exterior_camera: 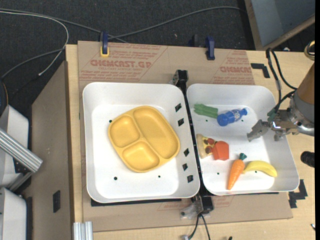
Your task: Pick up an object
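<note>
Yellow banana (261, 168), carrot (235, 173) and blue bottle (231, 116) lie unpicked in right bin (227, 96); we log gripper (267, 130) spread wide, holding nothing, hovering above. Pick outstanding.

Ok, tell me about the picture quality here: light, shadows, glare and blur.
Camera view: the light is even and soft. The yellow tray carries mild sheen, and the white bins look bright but keep their rims readable. Shadows are faint, a thin one under the carrot and banana. The end effector looks slightly soft, while the toys stay sharp.
</note>
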{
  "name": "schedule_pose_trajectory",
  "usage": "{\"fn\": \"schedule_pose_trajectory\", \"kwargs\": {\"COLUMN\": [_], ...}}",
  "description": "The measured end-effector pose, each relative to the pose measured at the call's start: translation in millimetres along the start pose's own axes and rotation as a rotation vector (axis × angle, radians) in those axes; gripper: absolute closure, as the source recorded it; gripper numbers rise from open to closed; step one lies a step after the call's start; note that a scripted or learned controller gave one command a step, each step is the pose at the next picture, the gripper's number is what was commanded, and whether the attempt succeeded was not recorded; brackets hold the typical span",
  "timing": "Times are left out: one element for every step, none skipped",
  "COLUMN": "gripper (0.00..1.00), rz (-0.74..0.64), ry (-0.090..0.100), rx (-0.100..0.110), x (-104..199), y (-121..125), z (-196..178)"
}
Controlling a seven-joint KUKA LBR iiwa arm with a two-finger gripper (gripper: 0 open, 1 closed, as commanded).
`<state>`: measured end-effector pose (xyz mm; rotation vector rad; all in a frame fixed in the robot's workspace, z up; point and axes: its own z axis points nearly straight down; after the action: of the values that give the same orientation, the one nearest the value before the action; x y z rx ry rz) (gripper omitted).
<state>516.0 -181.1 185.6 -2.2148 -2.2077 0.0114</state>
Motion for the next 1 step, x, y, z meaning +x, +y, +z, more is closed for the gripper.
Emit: {"fn": "schedule_pose_trajectory", "kwargs": {"gripper": [0.00], "rz": [-0.004], "ry": [-0.003], "rx": [-0.014], "x": [0.6], "y": [3.3], "z": [-7.4]}}
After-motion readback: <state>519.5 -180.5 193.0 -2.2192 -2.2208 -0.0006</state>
